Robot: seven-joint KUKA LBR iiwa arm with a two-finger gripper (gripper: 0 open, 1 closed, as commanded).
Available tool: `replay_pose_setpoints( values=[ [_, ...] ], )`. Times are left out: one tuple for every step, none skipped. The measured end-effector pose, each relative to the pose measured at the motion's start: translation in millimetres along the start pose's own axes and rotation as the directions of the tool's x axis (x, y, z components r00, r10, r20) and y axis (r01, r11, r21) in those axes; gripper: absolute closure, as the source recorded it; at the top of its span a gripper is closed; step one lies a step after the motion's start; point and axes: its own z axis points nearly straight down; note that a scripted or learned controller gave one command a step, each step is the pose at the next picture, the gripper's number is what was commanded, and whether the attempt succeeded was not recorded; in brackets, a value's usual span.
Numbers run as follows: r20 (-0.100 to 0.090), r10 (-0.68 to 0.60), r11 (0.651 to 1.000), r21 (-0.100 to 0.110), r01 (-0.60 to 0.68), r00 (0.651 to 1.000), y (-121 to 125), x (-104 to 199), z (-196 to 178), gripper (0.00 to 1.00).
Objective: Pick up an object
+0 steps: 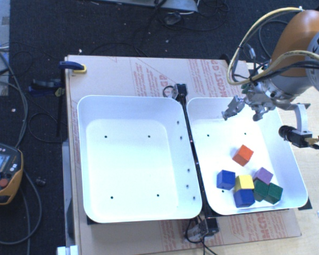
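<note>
Several small cubes lie in the right bin (287, 158). An orange cube (243, 154) sits alone near the middle. Closer to the front edge, a blue cube (226, 179), a yellow cube (245, 182), a second blue cube (244, 197), a purple cube (263, 174) and two green cubes (274, 193) crowd together. My gripper (245, 112) hangs over the far part of this bin, well behind the orange cube. Its two fingers are spread open with nothing between them.
The left bin (95, 142) stands beside the right one, their rims meeting along a dark strip (190, 142). Both rest on a cardboard sheet (127, 73). A handheld pendant (2, 171) lies on the floor at far left.
</note>
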Motion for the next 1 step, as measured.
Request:
replay_pose_setpoints(
  values=[
    [0.001,0.006,1.0,0.001,-0.006,1.0,-36.5,-60.6,-3.6,0.0]
  ],
)
